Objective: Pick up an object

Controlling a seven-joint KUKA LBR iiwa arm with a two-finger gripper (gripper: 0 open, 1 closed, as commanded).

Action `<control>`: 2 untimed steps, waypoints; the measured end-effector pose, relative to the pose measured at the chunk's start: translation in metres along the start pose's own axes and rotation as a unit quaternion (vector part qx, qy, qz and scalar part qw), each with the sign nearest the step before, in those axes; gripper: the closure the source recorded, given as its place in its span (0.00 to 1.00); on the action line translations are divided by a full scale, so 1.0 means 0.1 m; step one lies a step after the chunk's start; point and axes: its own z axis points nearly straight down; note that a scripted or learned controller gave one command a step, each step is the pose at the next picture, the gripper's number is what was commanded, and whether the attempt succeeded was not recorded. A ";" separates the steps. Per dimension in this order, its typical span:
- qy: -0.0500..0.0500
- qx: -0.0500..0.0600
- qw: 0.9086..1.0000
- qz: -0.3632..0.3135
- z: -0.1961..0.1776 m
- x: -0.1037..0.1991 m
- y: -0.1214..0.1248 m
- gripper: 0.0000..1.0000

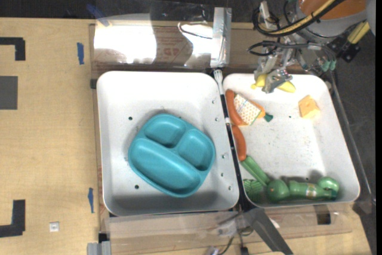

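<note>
While the gripper is hanging over the right bin's far edge, it is sitting just above a yellow banana; whether it is open or closed, I cannot tell. It is probably lining up on that piece.

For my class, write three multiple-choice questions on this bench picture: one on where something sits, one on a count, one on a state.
1. Where does the teal plastic divided plate lie?
A. left white bin
B. right white bin
C. on the bench

2. How many compartments does it have?
A. two
B. three
C. five

3. The small orange block is:
A. on the plate
B. resting apart on the bin floor
C. on the green toy vegetables

Answers: 1 A, it fills the left bin's middle. 2 B, two small and one long. 3 B, bare floor surrounds it.
</note>
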 end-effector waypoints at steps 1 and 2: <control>0.000 0.001 0.996 0.088 -0.35 -0.11 -0.26 1.00; 0.004 -0.001 0.998 0.060 -0.06 -0.22 0.06 1.00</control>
